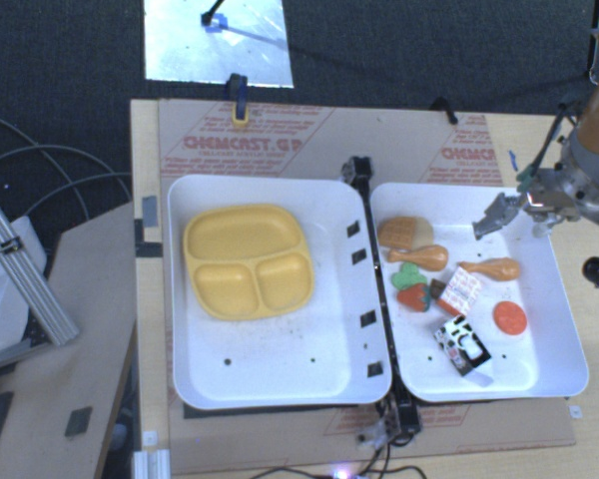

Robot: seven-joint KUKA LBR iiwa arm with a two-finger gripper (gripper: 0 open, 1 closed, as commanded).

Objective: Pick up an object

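The right bin (pixel 554 365) holds several small items. Among them are a brown bun (pixel 404 232), a tan drumstick (pixel 420 257), a second drumstick (pixel 491 267) and a green piece (pixel 408 275). There are also a red piece (pixel 413 298), a small white and red box (pixel 462 289), an orange disc (pixel 509 317) and a black and white carton (pixel 464 346). My gripper (pixel 514 212) hangs over the bin's far right part, above and just beyond the second drumstick. Nothing is seen held in it.
The left bin (pixel 280 387) carries a yellow divided tray (pixel 248 260). A black divider with clips (pixel 371 277) runs between the bins. Cardboard (pixel 280 143) lies under both. A metal frame (pixel 20 267) stands at the left.
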